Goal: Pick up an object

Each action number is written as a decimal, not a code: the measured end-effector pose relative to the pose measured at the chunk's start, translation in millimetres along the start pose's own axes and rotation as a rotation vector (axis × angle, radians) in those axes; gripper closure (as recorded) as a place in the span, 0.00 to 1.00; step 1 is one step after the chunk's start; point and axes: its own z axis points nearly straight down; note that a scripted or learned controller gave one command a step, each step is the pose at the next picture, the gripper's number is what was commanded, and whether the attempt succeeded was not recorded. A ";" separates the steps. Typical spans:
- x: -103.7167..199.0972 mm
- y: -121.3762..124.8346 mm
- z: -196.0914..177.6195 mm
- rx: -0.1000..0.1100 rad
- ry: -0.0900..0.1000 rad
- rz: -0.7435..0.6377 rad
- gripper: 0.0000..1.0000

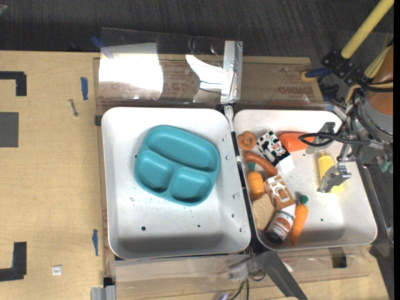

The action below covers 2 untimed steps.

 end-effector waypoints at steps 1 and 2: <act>40.8 -17.3 147.0 -0.002 0.005 -0.047 0.00; 21.7 -33.0 179.7 -0.001 -0.003 -0.037 0.00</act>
